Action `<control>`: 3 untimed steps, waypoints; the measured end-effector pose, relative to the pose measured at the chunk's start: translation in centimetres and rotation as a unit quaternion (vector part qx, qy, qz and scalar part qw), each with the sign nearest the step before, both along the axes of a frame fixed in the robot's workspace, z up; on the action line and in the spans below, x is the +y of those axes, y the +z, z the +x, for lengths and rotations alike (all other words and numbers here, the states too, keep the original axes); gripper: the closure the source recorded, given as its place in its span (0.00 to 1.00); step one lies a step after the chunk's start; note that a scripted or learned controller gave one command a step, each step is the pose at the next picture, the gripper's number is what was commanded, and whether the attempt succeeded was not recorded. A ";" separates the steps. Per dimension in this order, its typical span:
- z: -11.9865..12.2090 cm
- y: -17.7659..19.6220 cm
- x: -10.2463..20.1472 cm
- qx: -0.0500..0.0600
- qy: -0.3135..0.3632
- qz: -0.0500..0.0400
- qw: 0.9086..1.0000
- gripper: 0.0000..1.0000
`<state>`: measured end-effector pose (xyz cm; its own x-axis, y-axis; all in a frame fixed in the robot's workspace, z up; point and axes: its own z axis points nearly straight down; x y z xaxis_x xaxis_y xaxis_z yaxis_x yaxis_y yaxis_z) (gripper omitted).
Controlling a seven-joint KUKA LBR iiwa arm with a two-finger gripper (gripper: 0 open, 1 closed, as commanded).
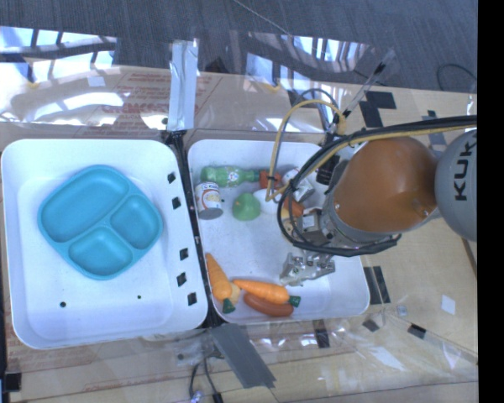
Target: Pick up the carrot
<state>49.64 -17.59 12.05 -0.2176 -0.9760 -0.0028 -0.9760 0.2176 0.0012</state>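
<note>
An orange carrot (264, 290) with a green stalk end lies near the front edge of the right bin (353, 285). A second orange carrot-like piece (217, 279) lies slanted at the bin's front left corner. My gripper (307, 268) hangs just behind and to the right of the first carrot, close to the bin floor and apart from the carrot. The orange band of the arm (385, 185) covers the bin's right side.
A reddish sausage (270, 308) lies against the carrot's front side. Behind stand a green bottle (228, 175), a small can (208, 199) and a green fruit (246, 206). The left bin (34, 309) holds a blue divided plate (101, 221).
</note>
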 end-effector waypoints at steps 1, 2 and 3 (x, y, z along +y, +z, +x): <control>-2.0 3.4 4.5 -0.001 0.190 0.000 0.982 1.00; -2.0 -0.8 7.8 0.002 0.300 0.000 0.954 1.00; -1.7 7.2 14.3 -0.002 0.124 -0.001 0.992 1.00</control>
